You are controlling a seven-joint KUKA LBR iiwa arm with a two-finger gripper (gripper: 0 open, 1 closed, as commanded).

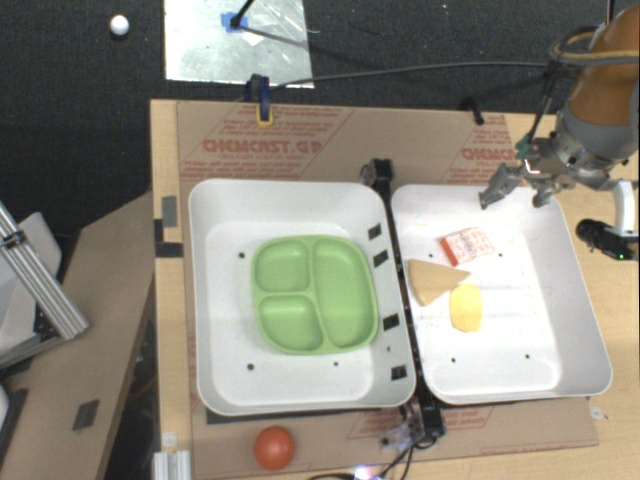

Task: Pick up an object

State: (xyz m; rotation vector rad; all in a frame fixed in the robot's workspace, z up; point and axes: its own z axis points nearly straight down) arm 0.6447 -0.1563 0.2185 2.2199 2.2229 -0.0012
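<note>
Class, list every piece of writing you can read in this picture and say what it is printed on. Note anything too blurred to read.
"CHEMCAST GP": red print on the brown board behind the left bin, left of centre.
The same red print repeats at the board's upper right, cut short by the arm and unreadable in full.
Red-and-white packet in the right bin: markings too small to read.

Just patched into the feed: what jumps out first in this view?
The bright green divided tray sits in the middle of the left bin. In the right bin, a tan wedge, a yellow piece and a red-and-white packet cluster together, with the gripper above that bin's far edge, jaws spread apart and holding nothing.
</note>
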